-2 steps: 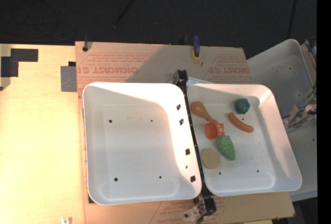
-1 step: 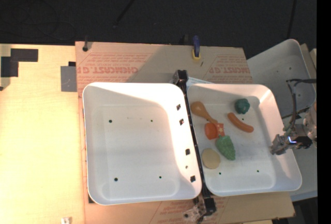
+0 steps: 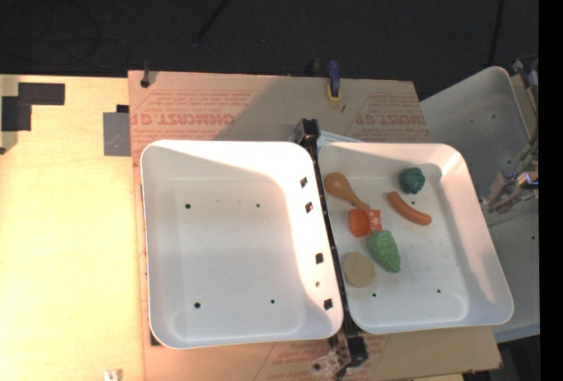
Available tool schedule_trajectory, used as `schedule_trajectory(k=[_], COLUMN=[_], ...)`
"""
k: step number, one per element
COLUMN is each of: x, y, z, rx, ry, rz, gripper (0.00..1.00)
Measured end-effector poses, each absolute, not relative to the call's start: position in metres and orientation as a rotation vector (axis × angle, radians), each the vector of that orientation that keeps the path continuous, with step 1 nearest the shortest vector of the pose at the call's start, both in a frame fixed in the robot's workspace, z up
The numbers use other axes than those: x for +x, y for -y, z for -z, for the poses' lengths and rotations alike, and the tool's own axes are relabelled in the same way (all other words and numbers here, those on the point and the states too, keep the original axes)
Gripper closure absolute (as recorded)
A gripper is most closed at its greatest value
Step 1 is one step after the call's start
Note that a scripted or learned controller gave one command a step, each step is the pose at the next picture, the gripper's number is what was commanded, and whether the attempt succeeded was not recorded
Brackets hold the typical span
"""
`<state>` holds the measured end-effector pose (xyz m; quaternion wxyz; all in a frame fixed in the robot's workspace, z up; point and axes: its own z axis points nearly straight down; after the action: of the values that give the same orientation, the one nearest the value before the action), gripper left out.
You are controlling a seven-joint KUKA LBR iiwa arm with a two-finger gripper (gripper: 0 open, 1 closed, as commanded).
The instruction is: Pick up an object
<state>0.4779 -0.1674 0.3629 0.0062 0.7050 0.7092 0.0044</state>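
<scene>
progress: nothing picked yet | right bin [image 3: 475, 282] holds ball [image 3: 412, 180] at 1 o'clock, sausage [image 3: 410, 209], green lump [image 3: 384, 250], disc [image 3: 358, 269] at 7 | my hand's state: cannot tell | left: whole grasp

Right bin [image 3: 457, 300] holds a sausage [image 3: 410, 209], teal ball [image 3: 412, 179] and green toy [image 3: 384, 250]

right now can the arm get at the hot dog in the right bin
Probably yes. The hot dog lies flat in the right bin with open floor around it, apart from the teal ball and green piece; nothing sits over it.
</scene>
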Motion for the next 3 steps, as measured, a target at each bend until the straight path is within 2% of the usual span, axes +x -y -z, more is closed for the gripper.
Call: schedule_trajectory(k=[1, 2, 3], x=[0.476, 0.478, 0.471], y=[0.202, 0.156, 0.140], z=[-0.203, -0.336, -0.152], rx=[2.236, 2.208, 2.235], ry=[-2.230, -2.221, -2.234], rz=[0.014, -0.012, 0.014], gripper=[1.00, 1.00, 1.00])
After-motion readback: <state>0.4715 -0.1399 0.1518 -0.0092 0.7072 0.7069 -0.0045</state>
